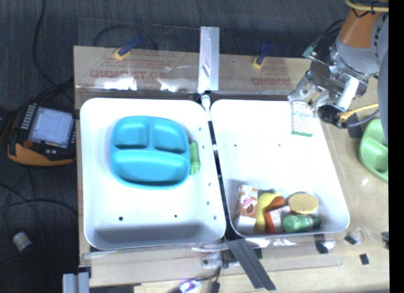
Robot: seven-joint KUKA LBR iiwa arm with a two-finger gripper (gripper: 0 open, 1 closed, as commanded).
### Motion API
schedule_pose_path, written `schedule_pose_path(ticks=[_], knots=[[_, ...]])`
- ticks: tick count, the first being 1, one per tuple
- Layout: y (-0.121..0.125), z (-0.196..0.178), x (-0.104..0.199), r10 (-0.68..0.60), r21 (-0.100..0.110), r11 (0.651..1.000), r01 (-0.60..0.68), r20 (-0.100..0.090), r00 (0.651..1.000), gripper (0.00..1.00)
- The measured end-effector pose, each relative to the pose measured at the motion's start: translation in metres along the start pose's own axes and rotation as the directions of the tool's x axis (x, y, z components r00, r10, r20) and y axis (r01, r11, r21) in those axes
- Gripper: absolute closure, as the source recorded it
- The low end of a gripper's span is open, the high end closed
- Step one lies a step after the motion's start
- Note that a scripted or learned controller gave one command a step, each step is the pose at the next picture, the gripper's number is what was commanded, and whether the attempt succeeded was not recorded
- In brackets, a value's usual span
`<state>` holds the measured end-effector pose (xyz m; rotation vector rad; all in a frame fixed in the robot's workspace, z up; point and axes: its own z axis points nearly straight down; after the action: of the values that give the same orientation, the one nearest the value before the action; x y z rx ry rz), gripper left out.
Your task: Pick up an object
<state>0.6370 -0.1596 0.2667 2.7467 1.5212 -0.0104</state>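
From the camera view we see the gripper (310, 99) at the upper right corner of the right bin (265, 146), with a small green-and-white card (302, 120) hanging just below it. Whether the jaws actually pinch that card, or stand wide or narrow, we cannot tell. The surer candidates lie heaped in the bin's lower right corner: a white carton (247, 201), a yellow banana (266, 204), a round brown-topped item (303, 203) and a green bottle (300, 223), all touching. The blue divided plate (150, 150) sits in the left bin (101, 216). To do this step well, we would target the heap's outer edge — the green bottle looks most exposed — and descend squarely, keeping off the bin wall.
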Motion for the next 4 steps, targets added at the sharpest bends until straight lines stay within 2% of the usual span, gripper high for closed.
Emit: schedule_pose_path(ticks=[1,2,3,4], knots=[[-0.024,0.023,0.069,-0.023,0.001,1.0,0.023,-0.001,1.0,1.0],[-0.035,0.018,0.113,0.447,0.0,0.895,-0.447,0.001,0.895,1.0],[-0.089,0.003,0.179,0.311,0.0,0.95,-0.311,0.0,0.95,1.0],[-0.13,0.04,0.198,0.49,0.006,0.872,-0.49,0.0,0.872,1.0]])
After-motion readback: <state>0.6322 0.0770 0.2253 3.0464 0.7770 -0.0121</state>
